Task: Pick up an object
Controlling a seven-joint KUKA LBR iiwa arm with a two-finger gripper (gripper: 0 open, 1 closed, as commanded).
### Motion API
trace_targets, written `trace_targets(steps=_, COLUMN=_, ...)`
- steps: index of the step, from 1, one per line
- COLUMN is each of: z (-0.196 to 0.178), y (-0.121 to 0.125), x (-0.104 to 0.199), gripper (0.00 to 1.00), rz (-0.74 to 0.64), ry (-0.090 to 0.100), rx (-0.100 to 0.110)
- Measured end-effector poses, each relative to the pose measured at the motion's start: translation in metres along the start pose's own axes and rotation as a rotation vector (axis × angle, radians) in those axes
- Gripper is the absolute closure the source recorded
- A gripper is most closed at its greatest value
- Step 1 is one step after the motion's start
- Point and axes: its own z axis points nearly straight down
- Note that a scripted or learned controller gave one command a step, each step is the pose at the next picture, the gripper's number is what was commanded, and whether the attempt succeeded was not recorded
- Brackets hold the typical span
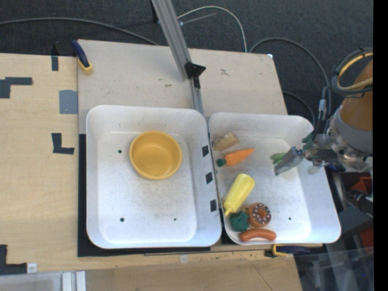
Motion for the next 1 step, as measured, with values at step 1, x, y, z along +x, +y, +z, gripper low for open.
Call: trace_targets(steps=1, z=0.0000, y=0.0000, x=-0.0001, gripper=0.00, rz=0.000, ry=0.000, rx=0.000)
